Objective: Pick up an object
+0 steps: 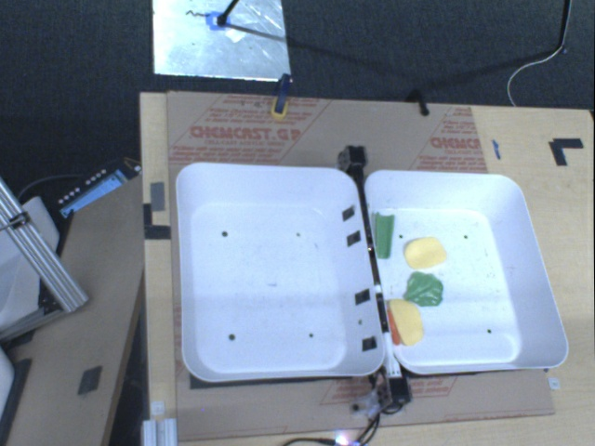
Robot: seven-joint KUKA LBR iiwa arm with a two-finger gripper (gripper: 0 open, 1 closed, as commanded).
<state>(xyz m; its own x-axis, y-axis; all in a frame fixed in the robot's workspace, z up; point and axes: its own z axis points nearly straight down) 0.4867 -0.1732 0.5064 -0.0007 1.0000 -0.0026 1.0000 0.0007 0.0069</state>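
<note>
Several small objects lie in the right bin (pixel 521 249), all toward its left side. A green stick-shaped piece (pixel 383 234) lies along the bin's left wall. To its right rests a pale yellow oval piece (pixel 425 253). Below that sits a dark green leafy piece (pixel 424 290). An orange and yellow piece (pixel 404 323) lies at the lower left, against the divider between the bins.
The left bin (pixel 270 268) stands beside the right one on a cardboard sheet (pixel 251 128) on the bench. Black clips (pixel 353 214) run along the seam between the bins. A shiny metal plate (pixel 219 24) lies on the floor at the back.
</note>
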